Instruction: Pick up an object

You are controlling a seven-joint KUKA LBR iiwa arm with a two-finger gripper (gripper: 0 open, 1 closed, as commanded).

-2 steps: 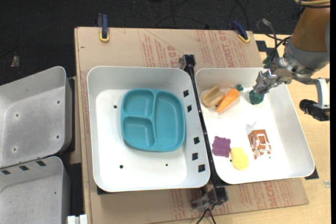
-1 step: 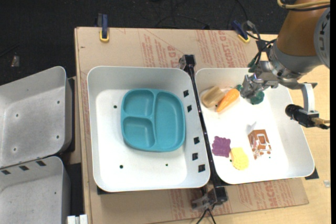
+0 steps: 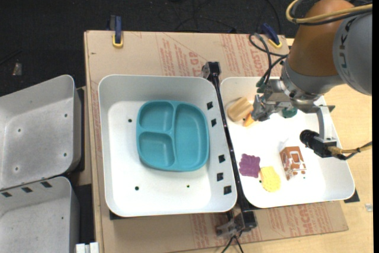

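Observation:
My gripper (image 3: pixel 262 111) hangs over the far left part of the right bin (image 3: pixel 331 186). Just left of it lies a tan bread-like piece (image 3: pixel 239 108), with a small orange piece (image 3: pixel 247 122) at its near side. Nearer the front lie a purple grape-like piece (image 3: pixel 250 165), a yellow piece (image 3: pixel 270 179) and a brown-and-white block (image 3: pixel 292 162). A bit of green (image 3: pixel 288 109) shows beside the wrist. Nothing is visibly held.
The left bin (image 3: pixel 118 186) holds a teal divided plate (image 3: pixel 173 135). A black divider with clips (image 3: pixel 224 139) runs between the two bins. White trays (image 3: pixel 35 127) lie off the bench to the left.

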